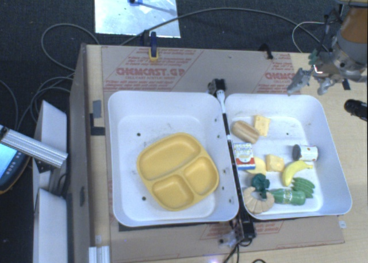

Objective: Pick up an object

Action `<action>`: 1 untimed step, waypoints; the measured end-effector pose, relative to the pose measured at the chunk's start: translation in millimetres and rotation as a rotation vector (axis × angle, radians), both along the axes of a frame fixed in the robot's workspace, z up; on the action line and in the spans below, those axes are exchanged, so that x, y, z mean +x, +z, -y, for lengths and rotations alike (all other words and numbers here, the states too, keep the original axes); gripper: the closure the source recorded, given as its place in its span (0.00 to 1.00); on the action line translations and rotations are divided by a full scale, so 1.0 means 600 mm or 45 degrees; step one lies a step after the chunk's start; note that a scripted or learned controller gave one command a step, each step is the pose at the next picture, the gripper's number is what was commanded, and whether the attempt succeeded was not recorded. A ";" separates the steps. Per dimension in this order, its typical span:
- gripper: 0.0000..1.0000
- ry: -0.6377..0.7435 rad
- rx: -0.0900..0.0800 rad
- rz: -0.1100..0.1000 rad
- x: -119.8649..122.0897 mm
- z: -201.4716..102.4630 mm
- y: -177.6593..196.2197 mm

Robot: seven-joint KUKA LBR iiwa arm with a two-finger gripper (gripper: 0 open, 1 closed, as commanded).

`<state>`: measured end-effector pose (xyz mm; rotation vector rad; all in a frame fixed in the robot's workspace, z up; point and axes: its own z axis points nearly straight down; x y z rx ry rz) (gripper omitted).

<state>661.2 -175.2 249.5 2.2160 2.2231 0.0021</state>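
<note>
The gripper (pixel 311 81) hangs at about two o'clock, above the surface (pixel 190 66) just past the far edge of the right bin (pixel 330 158). Its two fingers are apart and nothing is between them. In the right bin lie a hot dog (pixel 245 131), a cheese piece (pixel 262 124), a small carton (pixel 244 155), a banana (pixel 295 170) and a green pepper (pixel 303 185). The left bin (pixel 123 141), at nine o'clock, holds a yellow plate (pixel 177 170) with three parts.

Two white bins (pixel 167 107) sit side by side. One holds a single yellow three-compartment tray (pixel 177 171); the other holds roughly ten small toy food pieces (pixel 275 167), including one banana (pixel 295 170).
</note>
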 end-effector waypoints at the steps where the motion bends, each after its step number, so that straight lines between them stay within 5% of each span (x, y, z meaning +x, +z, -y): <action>1: 0.00 0.002 0.002 -0.005 0.012 -0.056 -0.189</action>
